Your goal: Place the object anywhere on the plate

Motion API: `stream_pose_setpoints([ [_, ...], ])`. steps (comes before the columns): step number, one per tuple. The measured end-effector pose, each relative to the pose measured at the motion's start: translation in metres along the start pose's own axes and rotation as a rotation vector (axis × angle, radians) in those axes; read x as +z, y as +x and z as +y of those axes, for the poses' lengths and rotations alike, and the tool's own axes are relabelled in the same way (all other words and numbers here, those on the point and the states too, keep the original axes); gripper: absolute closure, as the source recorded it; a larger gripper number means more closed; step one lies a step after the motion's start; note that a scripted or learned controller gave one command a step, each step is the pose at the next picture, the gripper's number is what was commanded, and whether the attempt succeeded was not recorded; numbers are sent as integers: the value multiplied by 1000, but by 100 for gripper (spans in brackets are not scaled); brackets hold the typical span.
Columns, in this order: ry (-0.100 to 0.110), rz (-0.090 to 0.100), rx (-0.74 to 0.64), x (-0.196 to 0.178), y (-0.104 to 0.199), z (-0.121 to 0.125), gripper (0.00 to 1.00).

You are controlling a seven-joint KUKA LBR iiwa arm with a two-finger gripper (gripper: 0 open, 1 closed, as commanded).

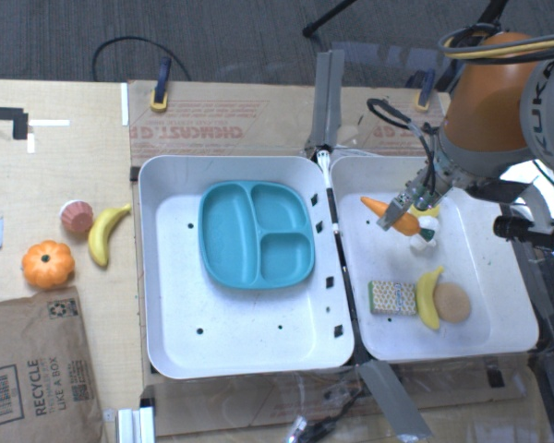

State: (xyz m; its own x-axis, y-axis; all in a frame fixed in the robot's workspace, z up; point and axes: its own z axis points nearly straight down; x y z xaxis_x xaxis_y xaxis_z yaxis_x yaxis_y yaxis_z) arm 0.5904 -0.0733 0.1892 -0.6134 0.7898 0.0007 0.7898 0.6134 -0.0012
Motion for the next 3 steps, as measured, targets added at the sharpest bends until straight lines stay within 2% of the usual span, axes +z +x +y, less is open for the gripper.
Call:
stream_pose_setpoints([
  [1, 1, 0, -217, -27, 41, 58, 100],
  [2, 5, 2, -110, 59, 113, 137, 100],
  [3, 4, 1, -110, 58, 112, 138, 0],
])
